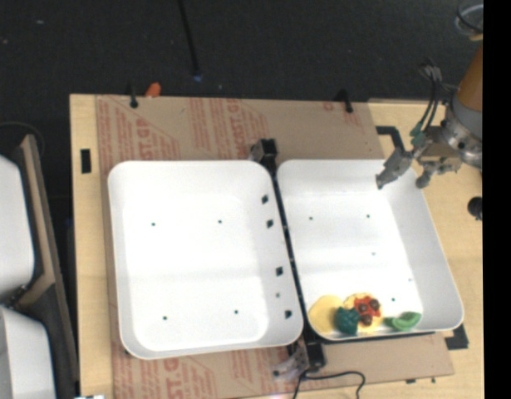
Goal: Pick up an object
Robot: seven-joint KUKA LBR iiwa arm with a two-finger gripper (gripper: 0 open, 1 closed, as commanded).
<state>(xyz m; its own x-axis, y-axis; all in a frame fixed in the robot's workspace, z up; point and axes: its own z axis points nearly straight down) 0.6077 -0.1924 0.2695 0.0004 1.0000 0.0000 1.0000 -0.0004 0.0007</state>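
A small heap of objects lies in the near corner of the right bin [363,239]: a pale yellow piece [323,311], a teal one [346,322], a red and dark one [369,307] and a green one [406,319]. My gripper [403,171] hangs above the far right corner of that bin, well away from the heap. Its two fingers point down and stand apart, open, with nothing between them.
The left bin [197,256] sits beside the right one, with black clips along the divide between them. Both rest on a cardboard sheet [189,127] on the wooden bench. White equipment stands at the far left edge.
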